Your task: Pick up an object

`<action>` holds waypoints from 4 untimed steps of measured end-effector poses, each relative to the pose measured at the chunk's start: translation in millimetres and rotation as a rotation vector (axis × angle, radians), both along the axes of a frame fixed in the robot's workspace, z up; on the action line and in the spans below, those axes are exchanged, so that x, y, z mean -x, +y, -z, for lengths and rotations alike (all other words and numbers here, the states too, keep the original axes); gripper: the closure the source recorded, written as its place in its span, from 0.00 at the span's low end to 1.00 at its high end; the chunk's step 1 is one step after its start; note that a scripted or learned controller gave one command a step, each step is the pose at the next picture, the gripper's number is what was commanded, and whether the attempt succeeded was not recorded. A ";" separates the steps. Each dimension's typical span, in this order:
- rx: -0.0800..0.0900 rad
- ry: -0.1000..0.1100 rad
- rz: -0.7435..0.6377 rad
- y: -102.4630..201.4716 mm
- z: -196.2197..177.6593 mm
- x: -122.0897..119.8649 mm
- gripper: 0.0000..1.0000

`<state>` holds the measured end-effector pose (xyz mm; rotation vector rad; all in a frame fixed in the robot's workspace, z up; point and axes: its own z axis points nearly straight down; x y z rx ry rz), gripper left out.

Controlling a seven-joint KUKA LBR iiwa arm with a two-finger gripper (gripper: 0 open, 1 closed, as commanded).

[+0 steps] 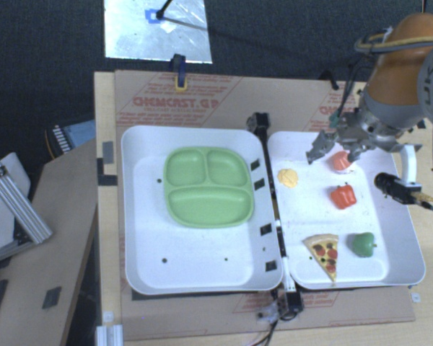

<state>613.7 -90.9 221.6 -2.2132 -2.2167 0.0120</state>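
Tool: the grey two-finger tool (337,150) hangs over the right bin's far end, fingers spread and released, straddling a small reddish-orange rounded toy (341,162), perhaps a tomato.
Right bin: shallow glossy white plastic bin (400,254) with a yellow lump (288,178), red pepper (343,196), pizza slice (324,254), green pepper (362,244).
Left bin: smooth pale-green divided plate (208,187).
Desk: tan cardboard-covered desk (202,99); dark carpet (43,42) beyond.

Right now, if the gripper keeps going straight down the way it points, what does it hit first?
Probably the small red-orange toy food piece right under the gripper; the depth gap is unclear from this single view.
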 end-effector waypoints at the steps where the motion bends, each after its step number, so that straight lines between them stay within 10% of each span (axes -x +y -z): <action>1: 0.001 -0.013 -0.002 0.1 -7.8 -2.3 0.00; 4: 0.001 -0.013 0.000 -3.9 137.6 -4.6 0.00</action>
